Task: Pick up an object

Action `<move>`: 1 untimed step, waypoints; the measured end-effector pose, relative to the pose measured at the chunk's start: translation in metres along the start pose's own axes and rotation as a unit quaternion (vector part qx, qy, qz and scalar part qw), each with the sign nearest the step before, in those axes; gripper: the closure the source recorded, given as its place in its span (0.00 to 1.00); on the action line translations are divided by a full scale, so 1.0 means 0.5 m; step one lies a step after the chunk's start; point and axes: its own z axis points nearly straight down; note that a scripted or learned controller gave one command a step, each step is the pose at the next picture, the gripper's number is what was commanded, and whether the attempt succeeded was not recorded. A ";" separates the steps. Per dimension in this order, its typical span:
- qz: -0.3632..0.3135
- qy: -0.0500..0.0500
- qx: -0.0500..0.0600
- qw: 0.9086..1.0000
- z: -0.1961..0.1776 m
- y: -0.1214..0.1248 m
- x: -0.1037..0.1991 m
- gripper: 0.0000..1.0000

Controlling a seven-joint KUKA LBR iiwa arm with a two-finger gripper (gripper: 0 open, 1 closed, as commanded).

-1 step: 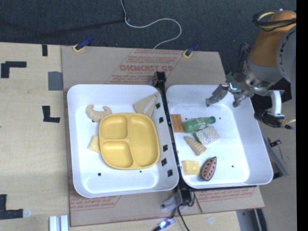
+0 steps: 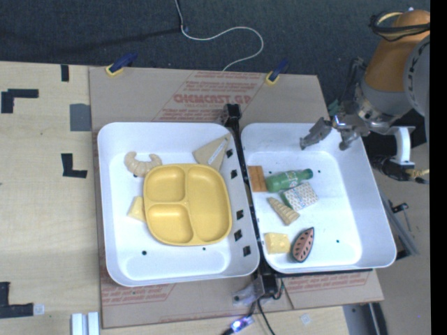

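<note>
My gripper (image 2: 327, 137) hangs over the far right corner of the right bin (image 2: 363, 180), its two fingers spread open with nothing between them. Below it in that bin lie a green bottle (image 2: 287, 180), an orange block (image 2: 256, 179), a patterned grey packet (image 2: 301, 197), a tan cone-shaped piece (image 2: 283, 211), a yellow cheese piece (image 2: 276, 242) and a dark red and brown oval object (image 2: 302, 244). All these lie toward the bin's left and near side, apart from the gripper.
The left bin (image 2: 115, 187) holds a yellow divided plate (image 2: 187, 203), a beige curved piece (image 2: 140, 162), a tan wedge (image 2: 213, 152) and a yellow piece (image 2: 136, 208) partly under the plate. A black divider (image 2: 239, 180) separates the bins. A cable (image 2: 223, 33) runs behind.
</note>
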 end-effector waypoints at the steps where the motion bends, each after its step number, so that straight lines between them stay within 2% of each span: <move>1: 0.000 0.000 0.003 1.000 0.130 0.001 0.000 0.00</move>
